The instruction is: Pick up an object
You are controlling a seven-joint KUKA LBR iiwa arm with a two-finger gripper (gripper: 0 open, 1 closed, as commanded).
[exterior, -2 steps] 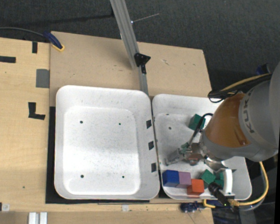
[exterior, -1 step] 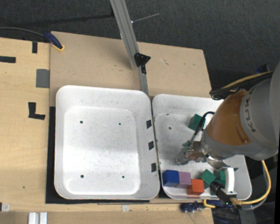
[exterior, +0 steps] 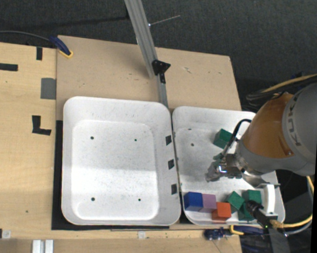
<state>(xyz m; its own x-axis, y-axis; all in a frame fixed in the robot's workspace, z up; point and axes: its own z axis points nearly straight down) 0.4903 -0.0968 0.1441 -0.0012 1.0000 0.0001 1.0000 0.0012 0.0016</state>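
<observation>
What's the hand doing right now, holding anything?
Hand: above the right bin's floor, nothing visibly between its parts; open or shut cannot be told.

Pale wooden worktop (exterior: 17, 140) with black tape marks, grey patch (exterior: 48, 87), blue-and-yellow item (exterior: 62, 45) near far edge, slanted metal rail (exterior: 141, 27) with black clamp (exterior: 160, 67), dark floor beyond.

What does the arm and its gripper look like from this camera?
The arm is a thick, rounded grey body with a broad orange band above the wrist. A thin black cable loops off the wrist toward the gripper, which is a small metallic silver-grey piece, much narrower than the arm. No markings can be made out on it.
</observation>
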